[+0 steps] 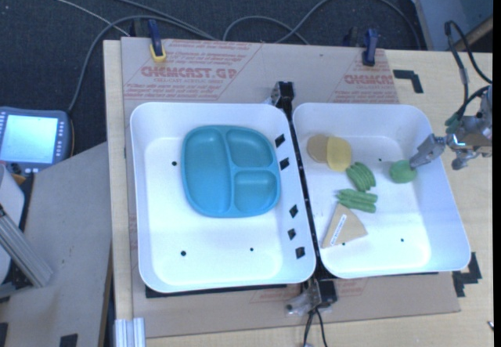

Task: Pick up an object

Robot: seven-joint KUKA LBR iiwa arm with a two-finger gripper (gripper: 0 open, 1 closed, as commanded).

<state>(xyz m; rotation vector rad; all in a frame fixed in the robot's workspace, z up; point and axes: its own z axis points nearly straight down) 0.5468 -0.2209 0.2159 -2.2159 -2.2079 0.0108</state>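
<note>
The right bin [438,259] holds several small items. A yellow piece [339,153] lies against a tan round piece [317,147] at the bin's back left. Two green ridged pieces [361,176] [357,199] lie in the middle. A tan wedge with a white face [344,228] rests in front of them. A small round green piece [402,171] sits toward the right wall. My gripper [438,151] reaches in over the bin's right rim, just right of and above that round green piece. Nothing shows in its grasp.
The left bin [156,251] holds a blue divided plate [232,171]. A black divider with clips [291,181] runs between the bins. Clamps [157,48] [369,46] hold the board at the back. A screen device [30,138] sits at far left.
</note>
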